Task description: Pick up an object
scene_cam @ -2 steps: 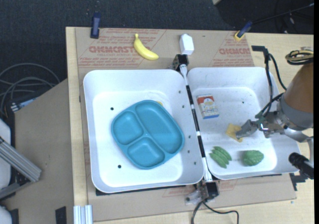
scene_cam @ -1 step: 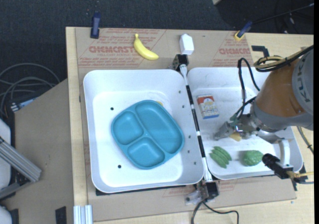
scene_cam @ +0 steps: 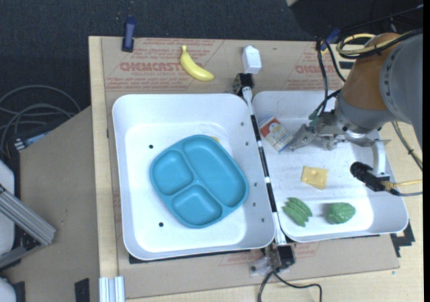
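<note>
The hand [scene_cam: 290, 144] sits low in the right bin [scene_cam: 390, 217], beside a small red-and-white packet [scene_cam: 273, 132] near the divider; whether it is wide or narrow cannot be told. A yellow block [scene_cam: 314, 176] lies mid-bin. Two green items [scene_cam: 296, 210] [scene_cam: 340, 213] lie at the front. The left bin [scene_cam: 127, 160] holds a blue tray [scene_cam: 197, 180]. A banana [scene_cam: 195, 66] lies on the bench [scene_cam: 154, 66].

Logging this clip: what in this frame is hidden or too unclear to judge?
- Gripper, camera view: too small and blurred to tell whether it holds the red-and-white packet beside it.
- Yellow item in the left bin: mostly hidden behind the blue divided plate.
- Arm: cut off by the right edge.
</note>
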`<move>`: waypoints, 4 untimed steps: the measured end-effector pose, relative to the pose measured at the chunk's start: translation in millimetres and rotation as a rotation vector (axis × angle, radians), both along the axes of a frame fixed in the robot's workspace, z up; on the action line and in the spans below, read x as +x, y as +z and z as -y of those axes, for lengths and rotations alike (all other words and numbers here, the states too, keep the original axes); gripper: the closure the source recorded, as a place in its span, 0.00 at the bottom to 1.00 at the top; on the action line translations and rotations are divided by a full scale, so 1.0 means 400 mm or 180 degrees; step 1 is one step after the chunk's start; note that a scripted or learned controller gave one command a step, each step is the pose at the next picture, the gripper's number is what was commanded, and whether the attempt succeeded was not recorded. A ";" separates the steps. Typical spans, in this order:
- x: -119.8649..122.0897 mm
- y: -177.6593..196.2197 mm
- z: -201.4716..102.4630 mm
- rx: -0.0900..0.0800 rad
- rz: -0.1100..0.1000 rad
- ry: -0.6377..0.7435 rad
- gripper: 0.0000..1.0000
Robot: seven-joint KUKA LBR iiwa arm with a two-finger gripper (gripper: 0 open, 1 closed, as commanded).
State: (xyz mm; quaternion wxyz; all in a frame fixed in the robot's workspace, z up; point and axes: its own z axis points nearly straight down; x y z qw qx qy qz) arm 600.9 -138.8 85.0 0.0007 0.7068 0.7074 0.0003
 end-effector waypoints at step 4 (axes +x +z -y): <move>-0.198 0.250 -0.234 0.0006 -0.0001 0.0004 1.00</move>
